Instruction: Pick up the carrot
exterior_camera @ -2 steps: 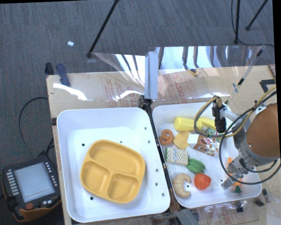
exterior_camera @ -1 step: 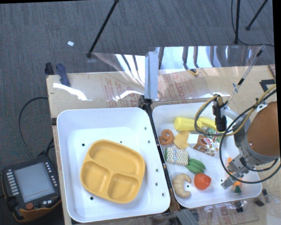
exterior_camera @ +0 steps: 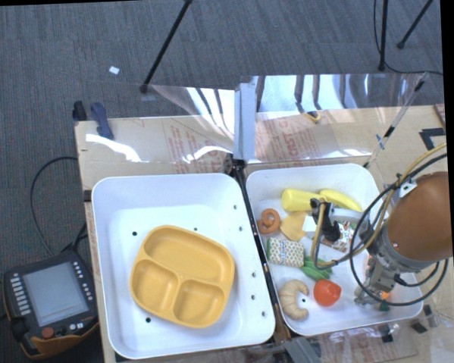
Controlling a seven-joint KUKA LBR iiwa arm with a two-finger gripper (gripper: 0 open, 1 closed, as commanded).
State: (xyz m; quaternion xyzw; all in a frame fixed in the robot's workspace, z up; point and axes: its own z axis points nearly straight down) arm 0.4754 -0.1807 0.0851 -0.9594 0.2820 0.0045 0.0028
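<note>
**Inspector:** Report the position of the task item.

**Operator:** I place the carrot [exterior_camera: 384, 304] at the front right corner of the right bin [exterior_camera: 310, 169]. It reads as a small orange piece with a green tip, directly under the claw [exterior_camera: 373, 292]. It is small and partly covered, so I offer that identification as a judgement.

**Inspector:** State of the claw?

**Operator:** I cannot tell. The wrist and the looped cables [exterior_camera: 359, 238] cover its working end from above, so I will not claim a hold.

**Inspector:** Neighbouring items?

**Operator:** A tomato [exterior_camera: 327, 292] lies just to the left and a croissant [exterior_camera: 295, 298] beyond that, both apart from the claw. The bin wall is close on the right and front sides. The left bin [exterior_camera: 108, 221] carries a yellow divided plate [exterior_camera: 182, 274], well apart.

**Inspector:** Recommendation for the step in hand?

**Operator:** I would grip across the carrot's narrow width, centred on the orange body and not on the green tip. I would keep off the bin wall and lift straight up, slowly. I would confirm the piece rises with the claw before counting the pick.
</note>
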